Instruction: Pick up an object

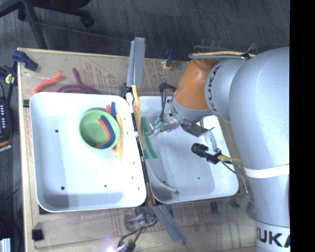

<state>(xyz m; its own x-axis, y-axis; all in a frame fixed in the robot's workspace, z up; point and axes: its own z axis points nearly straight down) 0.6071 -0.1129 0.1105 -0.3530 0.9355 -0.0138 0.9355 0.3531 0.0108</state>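
Grey arm (261,123) over white bins (44,147), bench (74,229).

Dark carpet floor (74,29); office chair base (54,12); wooden bench (88,224).

Reaching in from the right, grey arm (256,113) bulking large across the right side of the view, its thick upper link running top to bottom. Bending at the orange band (194,88) above the wrist and angling down and to the left. Wrist tilting toward the left side of the right-hand bin (197,189), gripper (156,127) hanging low at its upper left corner, close to the wall shared with the other bin. Fingers too small and blurred to read. Carrying a small black fitting (204,151) with a cable just below the wrist.
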